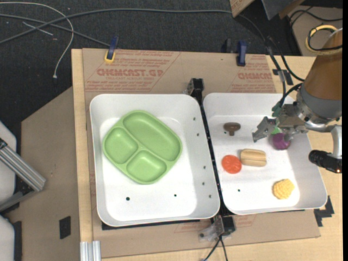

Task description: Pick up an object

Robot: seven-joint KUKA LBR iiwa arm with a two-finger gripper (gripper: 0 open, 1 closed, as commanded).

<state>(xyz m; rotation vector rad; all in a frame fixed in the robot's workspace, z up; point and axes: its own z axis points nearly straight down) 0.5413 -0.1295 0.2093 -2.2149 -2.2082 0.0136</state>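
Item: purple toy (pixel 280 141), small and rounded with a green top, lying in the right bin (pixel 312 200) near its far right corner. Judged light, stiff plastic, smooth and likely to slip or roll; best taken across its round body, low, from above. End effector (pixel 278 125): hanging directly over the purple toy and partly covering it; whether it is open or closed cannot be told, and nothing is seen to be gripped. Neighbours in the same bin: a tan bread roll (pixel 253 157) just beside the purple toy toward the bin's middle; a red-orange round piece (pixel 232 164) touching or nearly touching the roll on its left; a small brown mushroom-shaped piece (pixel 232 128) toward the far left of the bin; a yellow knobbly piece (pixel 283 188) near the near right corner, well apart. The roll is the closest obstacle; the bin's right wall is also near. Left bin (pixel 103 200): holds a green divided plate (pixel 142 145).
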